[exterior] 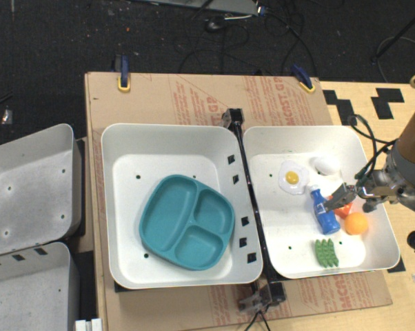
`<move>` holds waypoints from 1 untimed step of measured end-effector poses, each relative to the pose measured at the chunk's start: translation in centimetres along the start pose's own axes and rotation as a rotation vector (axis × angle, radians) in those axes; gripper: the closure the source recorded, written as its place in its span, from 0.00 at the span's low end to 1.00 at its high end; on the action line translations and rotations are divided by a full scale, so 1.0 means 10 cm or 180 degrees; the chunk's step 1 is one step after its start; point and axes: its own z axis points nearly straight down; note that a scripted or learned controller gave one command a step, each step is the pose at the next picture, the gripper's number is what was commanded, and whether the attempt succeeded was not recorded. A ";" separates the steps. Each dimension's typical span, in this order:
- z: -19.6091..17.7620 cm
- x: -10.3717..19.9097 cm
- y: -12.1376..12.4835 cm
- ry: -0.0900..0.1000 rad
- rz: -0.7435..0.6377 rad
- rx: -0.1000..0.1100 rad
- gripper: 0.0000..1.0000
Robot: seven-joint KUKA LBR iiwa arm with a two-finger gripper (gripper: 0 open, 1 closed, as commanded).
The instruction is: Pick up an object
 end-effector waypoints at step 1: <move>0.63 -0.04 0.00 0.0005 0.0007 0.0015 0.00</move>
